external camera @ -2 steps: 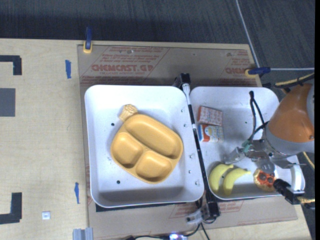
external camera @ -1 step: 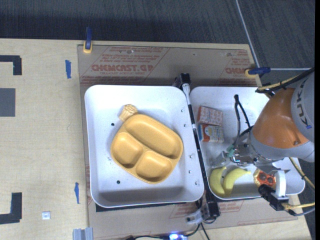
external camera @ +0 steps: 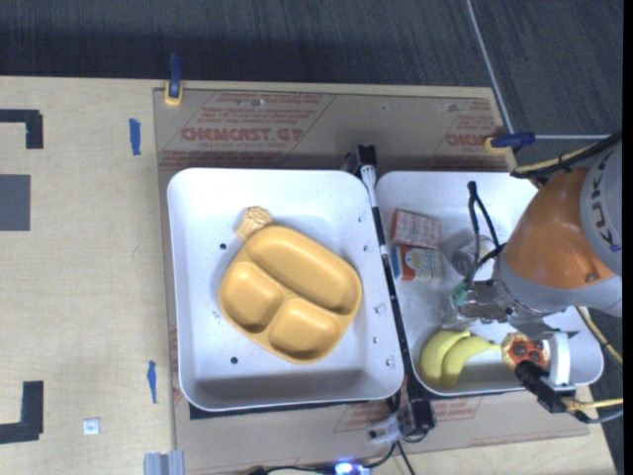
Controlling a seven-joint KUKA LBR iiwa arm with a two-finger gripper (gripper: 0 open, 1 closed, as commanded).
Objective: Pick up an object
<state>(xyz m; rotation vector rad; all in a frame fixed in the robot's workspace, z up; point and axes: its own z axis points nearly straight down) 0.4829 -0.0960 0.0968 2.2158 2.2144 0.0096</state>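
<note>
Brown board [external camera: 247, 132] reads "CHEMCAST GP"; arm [external camera: 559, 245] over right bin [external camera: 593, 364], finger state unclear.

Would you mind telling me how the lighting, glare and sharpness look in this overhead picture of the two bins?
Camera view: light is even and soft; the left bin shows mild glare along its white walls, the yellow divided tray a faint sheen. The arm casts shade over the right bin, where the bananas lie. Focus is slightly soft overall; the small carton has unreadable print.
</note>
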